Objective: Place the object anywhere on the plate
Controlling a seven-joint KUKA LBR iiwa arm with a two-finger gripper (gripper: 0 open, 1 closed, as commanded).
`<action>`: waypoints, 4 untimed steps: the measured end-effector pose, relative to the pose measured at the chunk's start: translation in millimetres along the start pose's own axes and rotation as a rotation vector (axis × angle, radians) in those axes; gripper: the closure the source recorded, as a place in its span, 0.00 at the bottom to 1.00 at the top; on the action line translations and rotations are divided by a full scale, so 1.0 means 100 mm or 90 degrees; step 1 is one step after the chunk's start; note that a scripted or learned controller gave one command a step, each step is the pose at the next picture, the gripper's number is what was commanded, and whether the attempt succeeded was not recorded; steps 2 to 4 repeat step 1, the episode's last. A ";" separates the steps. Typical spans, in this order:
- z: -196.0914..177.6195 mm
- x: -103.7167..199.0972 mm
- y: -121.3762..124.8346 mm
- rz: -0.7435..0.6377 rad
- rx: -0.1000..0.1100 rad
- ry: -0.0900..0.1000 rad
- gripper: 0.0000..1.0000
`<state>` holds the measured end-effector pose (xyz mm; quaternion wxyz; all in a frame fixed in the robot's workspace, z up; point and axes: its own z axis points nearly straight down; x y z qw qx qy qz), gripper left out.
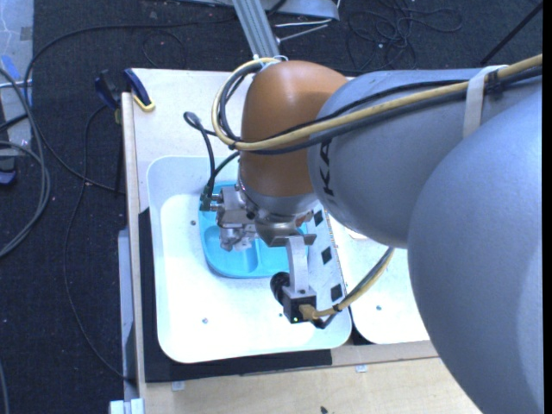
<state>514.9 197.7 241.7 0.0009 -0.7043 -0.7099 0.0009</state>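
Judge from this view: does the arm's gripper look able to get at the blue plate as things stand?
Probably yes. The gripper hangs directly over the blue plate in the left bin, and nothing shows between them. The arm's own wrist hides much of the plate, so this is uncertain.

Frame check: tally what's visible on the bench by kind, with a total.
White bins: 2, left and right
Blue plate: 1
Robot arm: 1, its hand over the plate
Total: 4
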 end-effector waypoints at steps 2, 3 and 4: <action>-0.01 -0.03 0.01 0.003 -0.001 0.000 0.00; -0.01 -0.03 0.01 0.003 -0.001 0.000 0.00; -0.01 -0.03 0.01 0.003 -0.001 0.000 0.00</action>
